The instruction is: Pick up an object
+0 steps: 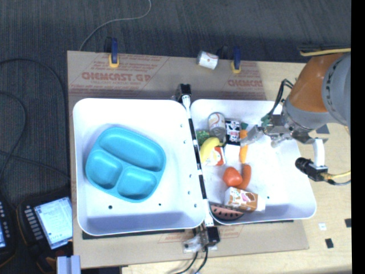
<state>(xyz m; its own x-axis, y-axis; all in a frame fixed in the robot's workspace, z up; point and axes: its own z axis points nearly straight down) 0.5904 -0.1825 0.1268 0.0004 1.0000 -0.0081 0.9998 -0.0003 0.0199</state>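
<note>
One blue sectioned tray (125, 162) sits in the left bin (91, 210), while the right bin (285, 201) holds one banana (209, 148), one tomato (232, 177), two carrots and one carton (243, 200), with the gripper (263, 129) above them, its grip impossible to tell.

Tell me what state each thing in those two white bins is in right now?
Blue tray: upright in the left bin, nothing in its compartments.
Banana: lying in the right bin, near the divider.
Tomato: resting loose, against the carrot.
Carton: lying on its side.
Watermelon slice: lying at the bin's front edge.
Gripper: low over the right bin, beside the toys; grip unclear.
</note>
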